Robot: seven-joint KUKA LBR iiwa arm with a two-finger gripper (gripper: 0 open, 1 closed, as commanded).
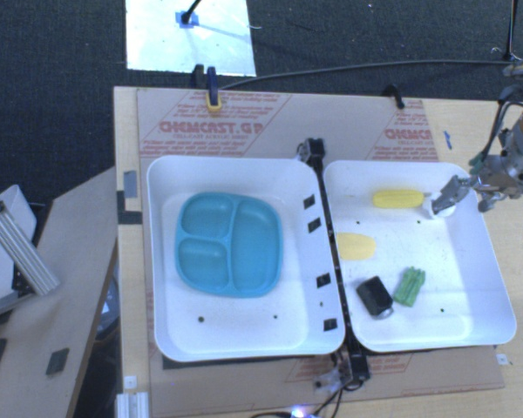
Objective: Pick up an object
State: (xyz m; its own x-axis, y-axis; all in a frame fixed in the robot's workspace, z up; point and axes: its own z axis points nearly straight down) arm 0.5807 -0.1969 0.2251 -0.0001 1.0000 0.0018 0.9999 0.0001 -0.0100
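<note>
Pincer (446, 200) at right bin's (497, 273) far edge, jaw state can't tell, nothing seen held. Yellow oval (398, 199) just beside it; block (410, 286) & black thing (375, 295) further off. Pick not yet done.

My right bin (479, 259) offers open floor along its right side; yellow pieces (398, 199), black block (375, 295), green block (410, 286) crowd its left.
</note>
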